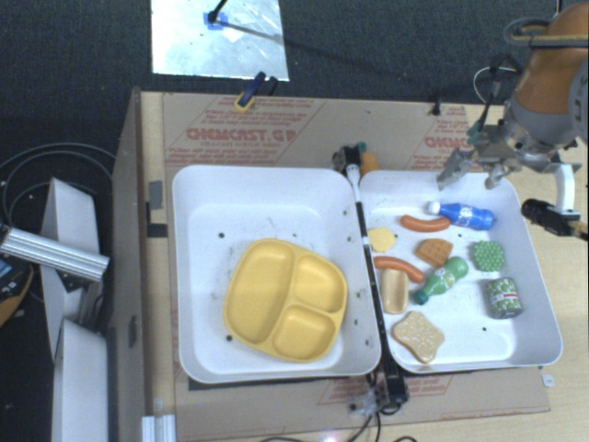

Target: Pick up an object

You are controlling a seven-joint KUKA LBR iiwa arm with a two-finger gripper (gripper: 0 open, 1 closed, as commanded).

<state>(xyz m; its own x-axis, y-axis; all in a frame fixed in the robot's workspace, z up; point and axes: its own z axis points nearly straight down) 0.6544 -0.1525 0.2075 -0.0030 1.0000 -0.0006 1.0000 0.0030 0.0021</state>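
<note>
Across the cardboard sheet [276, 127] under both bins runs red lettering that looks like "CHEMCAST GP". On the left, one white bin [198, 247] holds a yellow divided plate [285, 297]. Its neighbour, the right bin [538, 339], holds toy food: a blue bottle [467, 215], two sausages [425, 221], a green bottle [440, 280], a green can [503, 296], a bread slice [419, 335] and a broccoli piece [488, 255]. Above the right bin's far edge hang the fingers [477, 171], spread apart and holding nothing.

"CHEMCAST GP" on cardboard sheet [276, 122]
</note>
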